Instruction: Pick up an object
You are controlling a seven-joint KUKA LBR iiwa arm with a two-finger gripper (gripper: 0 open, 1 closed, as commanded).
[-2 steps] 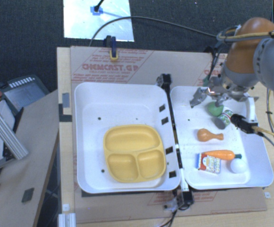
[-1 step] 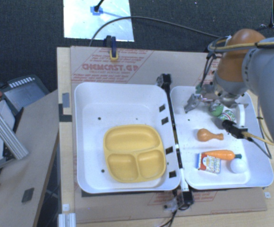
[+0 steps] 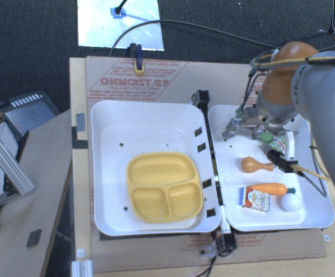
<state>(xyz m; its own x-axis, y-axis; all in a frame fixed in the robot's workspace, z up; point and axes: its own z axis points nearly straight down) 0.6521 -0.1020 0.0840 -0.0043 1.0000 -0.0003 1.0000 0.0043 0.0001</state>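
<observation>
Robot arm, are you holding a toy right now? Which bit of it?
It cannot be told. The gripper hangs low over the back of the right bin, above the orange pear-shaped toy, and nothing can be seen in its grasp from this angle.

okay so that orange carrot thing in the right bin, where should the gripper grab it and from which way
Grip the carrot across its thick middle, coming straight down from above. It lies flat, pointing left to right, so the fingers should close across its narrow width. Its lower side rests against the small box and the white ball sits by its right end, so the middle probably gives the most room, though the fit looks tight.
</observation>
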